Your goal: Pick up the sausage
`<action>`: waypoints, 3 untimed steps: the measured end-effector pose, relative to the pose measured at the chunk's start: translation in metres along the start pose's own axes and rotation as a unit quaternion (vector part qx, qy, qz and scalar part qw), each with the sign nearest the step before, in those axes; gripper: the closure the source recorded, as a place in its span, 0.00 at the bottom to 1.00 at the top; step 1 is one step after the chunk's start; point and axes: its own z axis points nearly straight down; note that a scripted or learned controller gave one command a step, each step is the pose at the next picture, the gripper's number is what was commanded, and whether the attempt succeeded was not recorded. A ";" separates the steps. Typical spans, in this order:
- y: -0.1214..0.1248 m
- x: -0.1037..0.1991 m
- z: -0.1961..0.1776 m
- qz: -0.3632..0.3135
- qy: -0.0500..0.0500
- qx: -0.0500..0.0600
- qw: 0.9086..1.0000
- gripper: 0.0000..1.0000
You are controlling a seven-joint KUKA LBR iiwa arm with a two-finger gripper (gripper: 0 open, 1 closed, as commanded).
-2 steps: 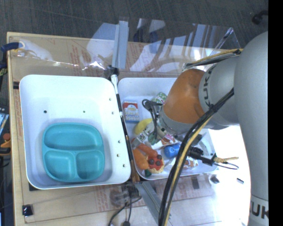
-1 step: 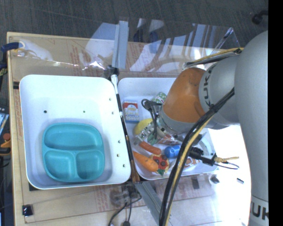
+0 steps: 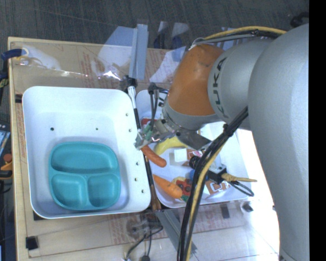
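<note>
The sausage, a short reddish-orange piece, lies slantwise near the left wall of the right bin. My gripper hangs just above and to the left of the sausage's upper end, over the divide between the two bins. The grey arm with its orange band covers most of the right bin. Whether the gripper touches the sausage is hidden.
A yellow banana-like piece lies just right of the gripper. An orange carrot and small toys sit near the right bin's front. A teal divided plate rests in the left bin. Cables cross the right bin.
</note>
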 end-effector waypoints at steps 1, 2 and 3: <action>-0.011 0.035 -0.027 -0.003 0.000 0.000 1.000 1.00; -0.070 -0.017 0.001 -0.001 0.000 0.001 1.000 1.00; -0.070 -0.017 0.001 -0.001 0.000 0.001 1.000 0.00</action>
